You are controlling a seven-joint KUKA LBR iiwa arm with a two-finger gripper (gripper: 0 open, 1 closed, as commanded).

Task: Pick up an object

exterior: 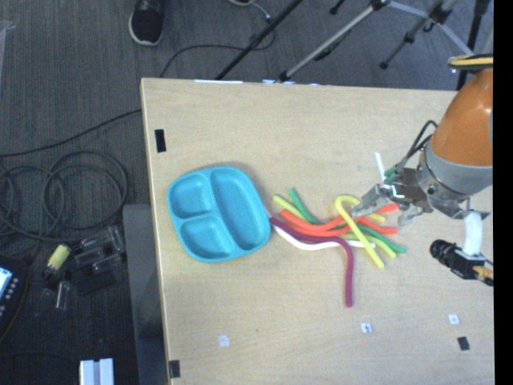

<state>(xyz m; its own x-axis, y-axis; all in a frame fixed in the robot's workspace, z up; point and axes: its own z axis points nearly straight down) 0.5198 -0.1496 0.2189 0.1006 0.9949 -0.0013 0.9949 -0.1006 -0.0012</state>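
Note:
A bundle of soft coloured strands (325, 228) in green, yellow, orange, red and white lies fanned across the middle of the wooden table (321, 119). One purple strand (349, 275) bends down out of the bundle toward the near edge. My gripper (388, 208) is low over the bundle's right end. It is open, and a red strand's end shows between its two fingers, with a yellow loop (346, 207) just to its left. I see nothing lifted.
A blue three-compartment plate (218, 212) lies left of the strands, touching their left ends. Small black tape marks (159, 139) dot the table's left and near edges. Beyond the left edge are cables and dark floor.

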